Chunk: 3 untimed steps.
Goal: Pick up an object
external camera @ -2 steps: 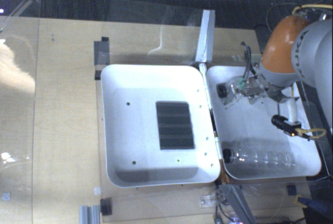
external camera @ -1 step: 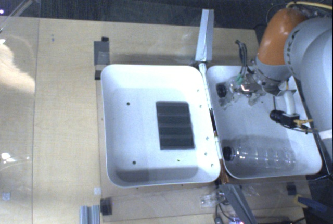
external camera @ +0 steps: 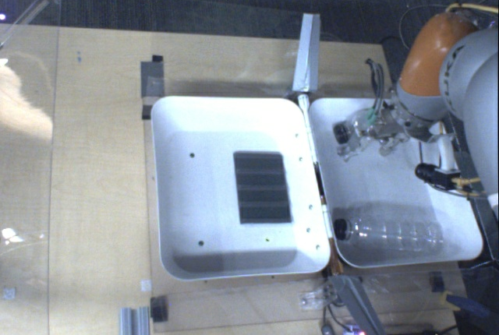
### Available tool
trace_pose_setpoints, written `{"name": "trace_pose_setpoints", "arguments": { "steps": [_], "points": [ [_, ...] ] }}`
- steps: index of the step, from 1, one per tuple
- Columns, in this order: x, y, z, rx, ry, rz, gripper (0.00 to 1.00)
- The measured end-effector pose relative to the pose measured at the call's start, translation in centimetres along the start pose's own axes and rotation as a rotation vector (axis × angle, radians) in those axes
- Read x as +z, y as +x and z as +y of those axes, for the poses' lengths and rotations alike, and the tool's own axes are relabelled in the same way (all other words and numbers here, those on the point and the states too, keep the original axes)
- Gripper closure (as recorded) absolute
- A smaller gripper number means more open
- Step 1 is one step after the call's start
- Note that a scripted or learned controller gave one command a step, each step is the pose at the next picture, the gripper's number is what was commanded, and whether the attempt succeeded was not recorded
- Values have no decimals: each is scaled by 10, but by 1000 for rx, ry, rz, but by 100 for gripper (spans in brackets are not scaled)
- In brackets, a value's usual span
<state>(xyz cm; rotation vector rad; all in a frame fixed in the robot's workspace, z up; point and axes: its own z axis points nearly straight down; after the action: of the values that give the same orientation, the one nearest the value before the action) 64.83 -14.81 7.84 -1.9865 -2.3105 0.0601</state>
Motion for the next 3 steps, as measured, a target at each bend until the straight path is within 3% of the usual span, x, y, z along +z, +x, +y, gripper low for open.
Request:
{"name": "trace_pose_setpoints", "arguments": {
  "steps": [1,2,3],
  "points": [
    [-7,-32,-42,-40,-97,-49,0],
    [-6,-34,-5,-56,-19,-32,0],
    [-8,5,0,-101,-18,-42,0]
  ]
}}
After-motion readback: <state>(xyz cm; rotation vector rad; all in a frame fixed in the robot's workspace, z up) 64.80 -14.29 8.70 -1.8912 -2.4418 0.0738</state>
